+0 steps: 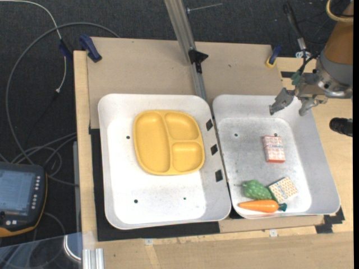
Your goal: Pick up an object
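Note:
My gripper hangs open over the far right corner of the right bin, its two fingers spread with nothing between them. A small red and white box lies in the middle of that bin, nearer than the gripper. Along the bin's near edge sit a green toy vegetable, an orange carrot and a patterned packet.
The left bin holds a yellow divided plate. A metal post rises at a slant behind the gap between the bins. Blue clamps grip the bench's far edge. A tablet lies on the floor at left.

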Available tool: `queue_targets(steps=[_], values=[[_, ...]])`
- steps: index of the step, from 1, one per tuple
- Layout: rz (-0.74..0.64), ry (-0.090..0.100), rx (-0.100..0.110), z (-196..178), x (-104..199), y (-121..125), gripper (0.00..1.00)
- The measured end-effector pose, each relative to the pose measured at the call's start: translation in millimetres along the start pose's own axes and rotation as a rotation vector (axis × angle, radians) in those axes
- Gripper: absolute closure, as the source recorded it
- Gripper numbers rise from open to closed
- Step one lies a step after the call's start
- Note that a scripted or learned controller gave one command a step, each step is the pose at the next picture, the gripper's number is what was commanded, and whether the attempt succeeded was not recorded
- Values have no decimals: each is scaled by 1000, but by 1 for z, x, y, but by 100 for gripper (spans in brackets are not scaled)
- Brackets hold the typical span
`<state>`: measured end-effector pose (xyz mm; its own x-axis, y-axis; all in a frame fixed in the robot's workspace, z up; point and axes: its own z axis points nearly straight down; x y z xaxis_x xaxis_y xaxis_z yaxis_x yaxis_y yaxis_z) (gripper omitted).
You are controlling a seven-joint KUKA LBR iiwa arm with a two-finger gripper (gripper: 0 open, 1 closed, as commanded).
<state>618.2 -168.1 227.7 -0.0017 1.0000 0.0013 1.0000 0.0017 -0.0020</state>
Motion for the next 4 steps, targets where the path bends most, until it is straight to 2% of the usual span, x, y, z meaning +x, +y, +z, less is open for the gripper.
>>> queue_targets(steps=[1, 3, 4], values=[[0, 0, 0, 0, 0, 0, 0], [2, 1, 5, 108, -11, 5, 0], [1, 0, 3, 137, -11, 4, 0]])
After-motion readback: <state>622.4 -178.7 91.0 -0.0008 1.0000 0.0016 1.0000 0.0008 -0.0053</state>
